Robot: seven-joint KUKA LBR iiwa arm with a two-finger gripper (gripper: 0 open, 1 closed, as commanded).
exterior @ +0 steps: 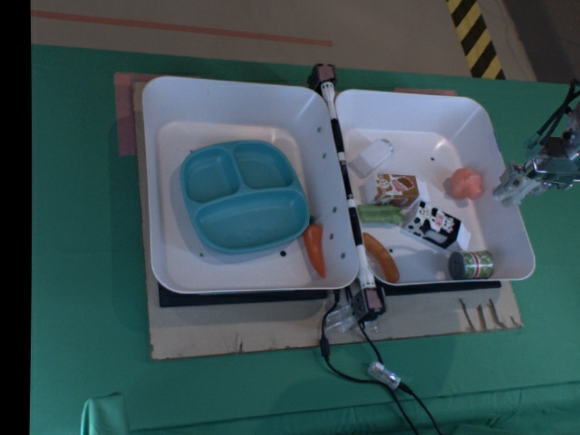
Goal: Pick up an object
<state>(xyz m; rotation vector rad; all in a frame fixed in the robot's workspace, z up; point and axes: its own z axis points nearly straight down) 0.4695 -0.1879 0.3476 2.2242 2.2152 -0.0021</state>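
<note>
The gripper (512,188), fingers slightly spread and pinching nothing, hangs at the right bin's (489,125) outer rim, with the peach (466,183) just to its left inside the bin, the can (471,265) below it, and the cartons (433,225), bean (381,214) and carrot (381,256) farther left.

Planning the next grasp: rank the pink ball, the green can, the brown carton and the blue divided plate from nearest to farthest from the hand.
From the hand at the right bin's right rim:
1. Pink ball, just left of it.
2. Green can, right bin's near corner.
3. Brown carton, mid right bin.
4. Blue divided plate, left bin.
</note>
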